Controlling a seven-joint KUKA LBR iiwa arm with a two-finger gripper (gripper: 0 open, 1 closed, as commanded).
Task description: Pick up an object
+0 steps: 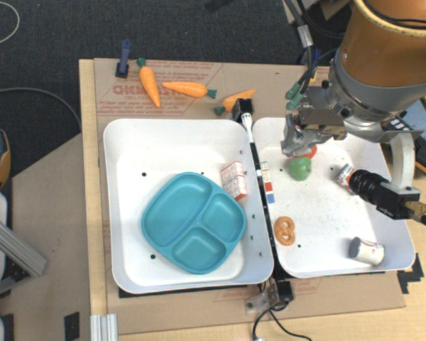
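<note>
Small green round object [298,168], possibly toy fruit, upper left of right bin [326,261], partly hidden above.

Bright, even light from overhead washes both white bins [117,190], near glare on their floors. Shadows stay soft and short under the teal tray [193,222]. Focus holds sharp mid-frame; the arm [387,41], close to the lens, looks slightly soft.

Grey arm [383,55], wrist tilted down
</note>
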